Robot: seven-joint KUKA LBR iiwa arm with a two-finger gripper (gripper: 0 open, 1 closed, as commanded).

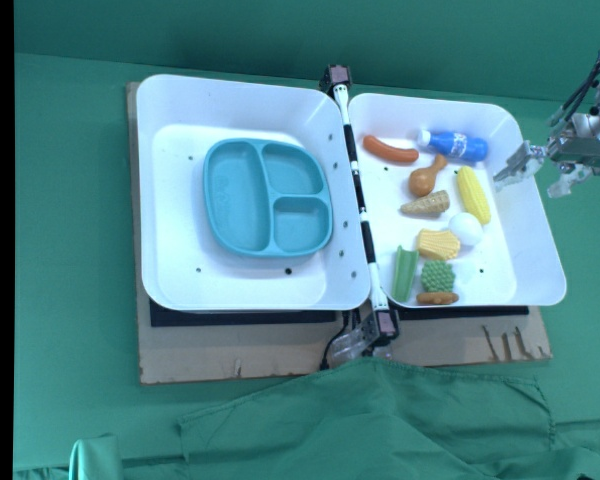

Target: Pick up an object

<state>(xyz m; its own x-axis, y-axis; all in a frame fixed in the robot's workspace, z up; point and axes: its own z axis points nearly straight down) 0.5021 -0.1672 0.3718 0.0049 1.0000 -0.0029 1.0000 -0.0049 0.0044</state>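
No legible text is present. The small blue plastic bottle carries a white label, too small to read.

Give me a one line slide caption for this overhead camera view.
Open gripper hovers at the right bin edge, near toy foods; teal plate sits left.

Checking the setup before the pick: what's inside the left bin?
A blue divided plate lies flat in the left bin, its three sections bare. Whatever is beneath the plate is covered.
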